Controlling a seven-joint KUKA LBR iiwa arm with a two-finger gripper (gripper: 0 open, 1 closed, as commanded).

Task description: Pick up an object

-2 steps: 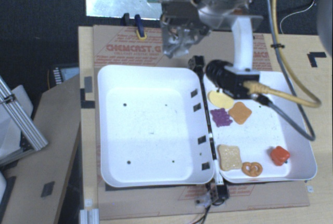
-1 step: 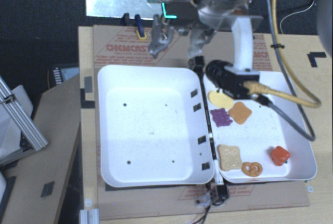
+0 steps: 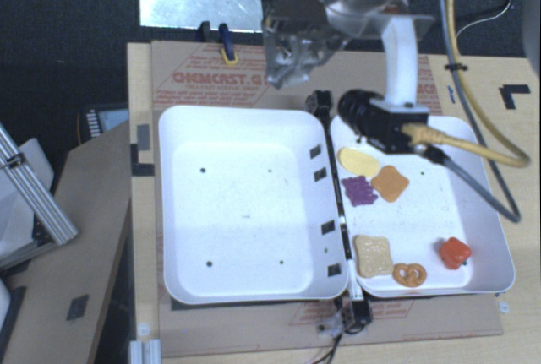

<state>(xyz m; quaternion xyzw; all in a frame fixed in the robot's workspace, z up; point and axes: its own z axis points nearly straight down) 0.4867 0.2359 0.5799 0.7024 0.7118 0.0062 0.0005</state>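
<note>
The right bin (image 3: 490,210) holds several small toy foods. A yellow piece (image 3: 358,160) lies near its back left, with a purple piece (image 3: 361,191) and an orange-brown piece (image 3: 390,183) just in front of it. A toast slice (image 3: 373,255), a pretzel (image 3: 409,274) and a red piece (image 3: 455,252) sit along the front. My gripper (image 3: 289,67) hangs high and blurred over the back edge of the left bin, well away from the foods, with nothing seen in it.
The left bin (image 3: 241,202) stands beside the right one, joined by a black-clipped divider (image 3: 334,202). Both rest on a cardboard sheet (image 3: 211,77). A yellow cable (image 3: 473,153) trails over the back of the right bin.
</note>
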